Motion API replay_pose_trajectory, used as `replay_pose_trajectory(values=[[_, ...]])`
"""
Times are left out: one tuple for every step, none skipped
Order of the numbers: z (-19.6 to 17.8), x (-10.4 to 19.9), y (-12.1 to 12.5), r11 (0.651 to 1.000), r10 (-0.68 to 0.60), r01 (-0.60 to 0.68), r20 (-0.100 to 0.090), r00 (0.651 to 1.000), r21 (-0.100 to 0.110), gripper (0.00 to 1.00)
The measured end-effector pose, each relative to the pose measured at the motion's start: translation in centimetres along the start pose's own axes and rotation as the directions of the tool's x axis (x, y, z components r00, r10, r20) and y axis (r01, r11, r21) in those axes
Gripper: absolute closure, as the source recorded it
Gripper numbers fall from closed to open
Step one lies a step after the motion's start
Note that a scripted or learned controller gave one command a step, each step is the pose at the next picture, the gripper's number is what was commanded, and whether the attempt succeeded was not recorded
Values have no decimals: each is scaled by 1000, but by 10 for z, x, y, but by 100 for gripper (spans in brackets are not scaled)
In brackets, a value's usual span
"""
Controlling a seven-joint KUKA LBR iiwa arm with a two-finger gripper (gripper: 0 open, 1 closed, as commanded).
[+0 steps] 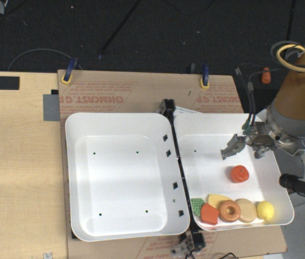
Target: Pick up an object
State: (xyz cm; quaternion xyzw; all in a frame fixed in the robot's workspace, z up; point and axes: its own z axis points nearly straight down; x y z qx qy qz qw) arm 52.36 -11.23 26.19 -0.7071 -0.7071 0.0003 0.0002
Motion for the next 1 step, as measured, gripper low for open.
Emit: replay_pose_trajectory(values=[[69, -64, -34, 1000, 6, -6, -1, 1000, 6, 0]])
